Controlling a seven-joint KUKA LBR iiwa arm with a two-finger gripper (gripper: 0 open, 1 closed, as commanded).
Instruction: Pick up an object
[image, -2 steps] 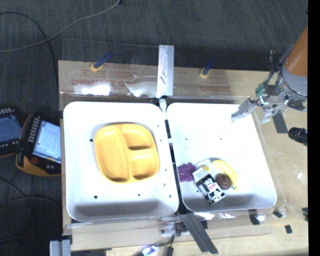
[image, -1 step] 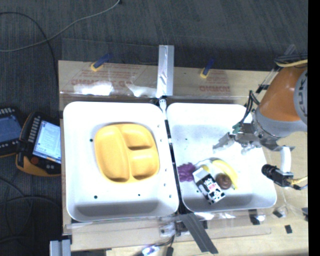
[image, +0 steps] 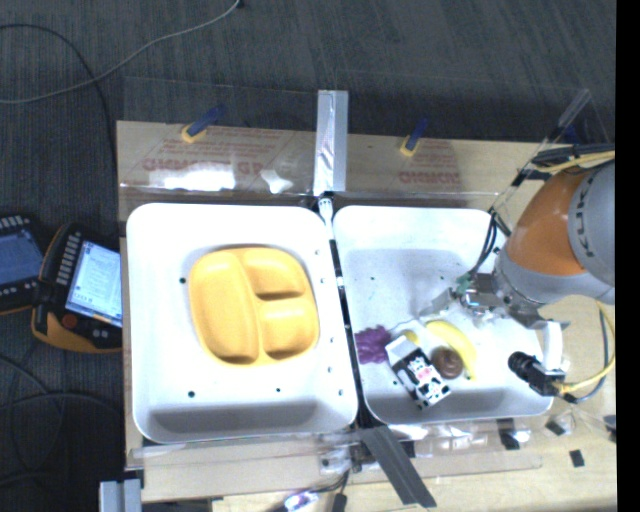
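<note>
In the right bin (image: 400, 255), a yellow banana (image: 449, 333) lies near the front, with a small brown round object (image: 447, 363) against its near side. A black and white boxy item (image: 416, 372) with a red mark sits just left of the brown object. A purple cluster (image: 372, 343) lies by the bin's left wall. My gripper (image: 463, 297) hangs low over the right bin, just above and behind the banana, under the orange-banded wrist (image: 545, 235). I see nothing held in it.
The left bin (image: 160, 390) holds a yellow divided plate (image: 253, 303). A metal divider post (image: 331, 140) stands behind the seam between the bins. A handheld pendant (image: 85, 290) lies off the bench to the left. Cables trail by the arm at the right edge.
</note>
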